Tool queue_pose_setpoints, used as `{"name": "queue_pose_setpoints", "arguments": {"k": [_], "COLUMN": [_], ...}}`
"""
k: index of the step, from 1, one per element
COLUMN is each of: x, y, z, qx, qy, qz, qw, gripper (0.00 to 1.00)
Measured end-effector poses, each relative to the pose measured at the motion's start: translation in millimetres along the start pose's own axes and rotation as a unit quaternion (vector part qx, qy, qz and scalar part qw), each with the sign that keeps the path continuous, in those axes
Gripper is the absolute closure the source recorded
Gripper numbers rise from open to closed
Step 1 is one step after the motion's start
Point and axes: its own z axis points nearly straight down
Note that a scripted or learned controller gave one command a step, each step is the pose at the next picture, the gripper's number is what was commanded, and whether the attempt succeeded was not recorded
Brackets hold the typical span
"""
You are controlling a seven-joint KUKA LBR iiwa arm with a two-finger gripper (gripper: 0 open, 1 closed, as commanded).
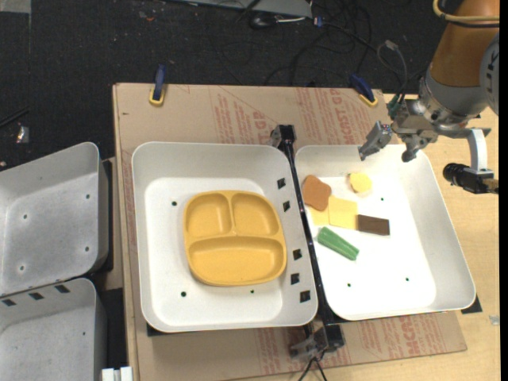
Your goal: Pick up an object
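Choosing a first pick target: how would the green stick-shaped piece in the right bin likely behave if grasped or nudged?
The green piece looks like a rigid, light toy. It lies flat, so tipping seems unlikely; its long shape would probably pivot if nudged at one end.

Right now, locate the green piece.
The green piece lies in the right bin, near its left wall, just below the yellow square.

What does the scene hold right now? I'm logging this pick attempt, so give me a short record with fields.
left bin: yellow divided plate
right bin: orange piece, yellow round piece, pale yellow square, brown block, green stick
gripper: open, above right bin's far edge, holding nothing
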Motion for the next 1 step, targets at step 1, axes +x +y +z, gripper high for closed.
{"name": "queue_pose_setpoints", "arguments": {"k": [1], "x": [0.4], "y": [2.4], "z": [-8.1], "qx": [-0.007], "qy": [-0.001], "qz": [-0.001], "qw": [1.0000], "gripper": [0.00]}}
